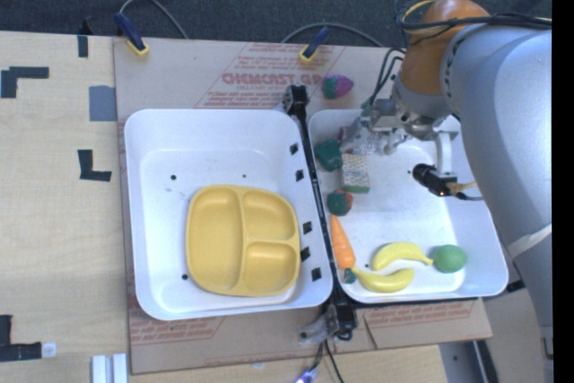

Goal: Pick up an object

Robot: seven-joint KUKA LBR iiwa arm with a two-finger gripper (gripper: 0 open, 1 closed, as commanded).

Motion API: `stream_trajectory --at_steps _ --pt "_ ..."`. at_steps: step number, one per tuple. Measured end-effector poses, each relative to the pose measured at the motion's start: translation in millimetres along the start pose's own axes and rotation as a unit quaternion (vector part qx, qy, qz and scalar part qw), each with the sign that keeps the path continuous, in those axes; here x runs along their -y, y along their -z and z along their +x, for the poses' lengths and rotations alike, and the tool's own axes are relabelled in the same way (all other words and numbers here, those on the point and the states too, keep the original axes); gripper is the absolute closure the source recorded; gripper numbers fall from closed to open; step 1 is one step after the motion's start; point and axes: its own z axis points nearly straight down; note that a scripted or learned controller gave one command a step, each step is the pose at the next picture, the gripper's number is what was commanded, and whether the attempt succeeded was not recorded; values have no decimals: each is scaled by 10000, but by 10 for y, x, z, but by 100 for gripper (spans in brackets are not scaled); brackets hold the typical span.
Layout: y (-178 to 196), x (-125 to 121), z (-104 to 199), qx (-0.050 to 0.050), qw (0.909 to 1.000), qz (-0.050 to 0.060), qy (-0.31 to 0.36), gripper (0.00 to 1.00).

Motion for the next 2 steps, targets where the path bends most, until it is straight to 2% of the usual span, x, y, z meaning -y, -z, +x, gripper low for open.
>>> stream_trajectory --at_steps 2 --pt "0 -1 7 11 10000 -2 -3 0"
